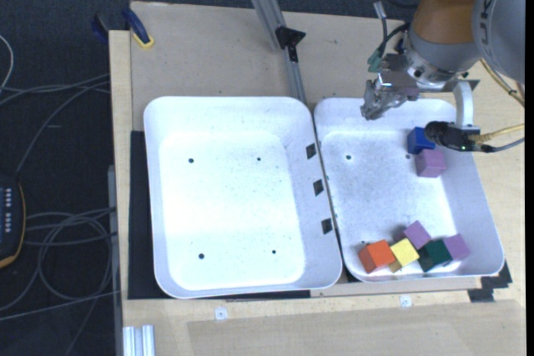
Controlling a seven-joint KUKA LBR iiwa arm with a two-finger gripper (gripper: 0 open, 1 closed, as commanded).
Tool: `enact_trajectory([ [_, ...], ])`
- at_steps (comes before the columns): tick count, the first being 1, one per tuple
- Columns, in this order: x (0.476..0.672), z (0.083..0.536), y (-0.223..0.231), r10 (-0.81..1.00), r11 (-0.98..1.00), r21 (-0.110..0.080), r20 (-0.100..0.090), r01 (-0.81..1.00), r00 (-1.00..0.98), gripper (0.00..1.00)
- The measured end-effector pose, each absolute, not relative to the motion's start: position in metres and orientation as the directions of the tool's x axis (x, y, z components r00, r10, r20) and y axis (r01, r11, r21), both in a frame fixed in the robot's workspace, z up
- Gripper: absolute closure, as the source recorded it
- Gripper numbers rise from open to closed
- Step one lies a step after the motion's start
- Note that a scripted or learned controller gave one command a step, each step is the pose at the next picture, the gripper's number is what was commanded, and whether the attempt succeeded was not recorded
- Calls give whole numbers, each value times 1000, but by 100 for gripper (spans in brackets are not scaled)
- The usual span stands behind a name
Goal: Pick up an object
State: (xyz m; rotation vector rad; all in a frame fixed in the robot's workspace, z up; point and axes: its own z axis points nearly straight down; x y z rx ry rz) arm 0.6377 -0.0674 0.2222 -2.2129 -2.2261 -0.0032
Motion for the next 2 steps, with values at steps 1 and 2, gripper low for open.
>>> enact_trajectory([
  [1, 615, 216, -15, 1000, 6, -3, 3, 1000, -6, 100],
  [2, 586, 213, 35, 1000, 6, -4, 3, 1000, -6, 100],
])
